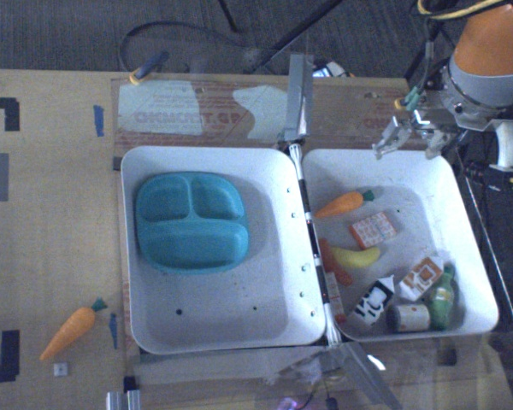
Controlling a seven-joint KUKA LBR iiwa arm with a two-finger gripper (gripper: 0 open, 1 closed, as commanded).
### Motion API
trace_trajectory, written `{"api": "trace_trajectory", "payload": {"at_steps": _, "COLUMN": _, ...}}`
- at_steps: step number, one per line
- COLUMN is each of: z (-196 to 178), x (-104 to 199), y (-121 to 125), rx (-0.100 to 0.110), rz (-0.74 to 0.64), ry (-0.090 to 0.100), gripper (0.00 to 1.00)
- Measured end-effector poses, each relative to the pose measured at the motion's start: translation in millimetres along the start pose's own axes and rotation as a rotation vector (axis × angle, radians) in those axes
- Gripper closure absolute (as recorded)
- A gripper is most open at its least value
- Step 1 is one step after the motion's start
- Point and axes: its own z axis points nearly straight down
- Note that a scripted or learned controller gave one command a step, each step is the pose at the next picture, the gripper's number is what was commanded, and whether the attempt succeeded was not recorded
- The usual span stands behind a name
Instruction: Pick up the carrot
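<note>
Pick not yet made. My fingers stand spread and hold nothing, poised over the far rim of the right bin. The carrot lies in that bin near its far-left corner. A second carrot lies on the bench. Descent, closing and lift remain.

Arm cut off by top and right edges. Green bottle label illegible; small can markings too blurred.

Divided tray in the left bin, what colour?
Teal blue tray, seen clearly in the camera view.
</note>
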Motion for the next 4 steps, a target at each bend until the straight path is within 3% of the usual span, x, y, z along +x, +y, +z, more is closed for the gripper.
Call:
{"api": "trace_trajectory", "payload": {"at_steps": 1, "z": 65.4, "x": 40.5, "y": 19.9, "rx": -0.001, "rz": -0.428, "ry": 0.000, "gripper": 0.00}}
{"api": "trace_trajectory", "payload": {"at_steps": 2, "z": 65.6, "x": 46.5, "y": -19.0, "rx": -0.001, "rz": -0.428, "ry": 0.000, "gripper": 0.00}}
{"api": "trace_trajectory", "payload": {"at_steps": 3, "z": 164.4, "x": -14.6, "y": -7.6, "rx": -0.005, "rz": -0.588, "ry": -0.003, "gripper": 0.00}}
{"api": "trace_trajectory", "payload": {"at_steps": 4, "z": 165.1, "x": -11.4, "y": -30.1, "rx": -0.003, "rz": -0.709, "ry": 0.000, "gripper": 0.00}}
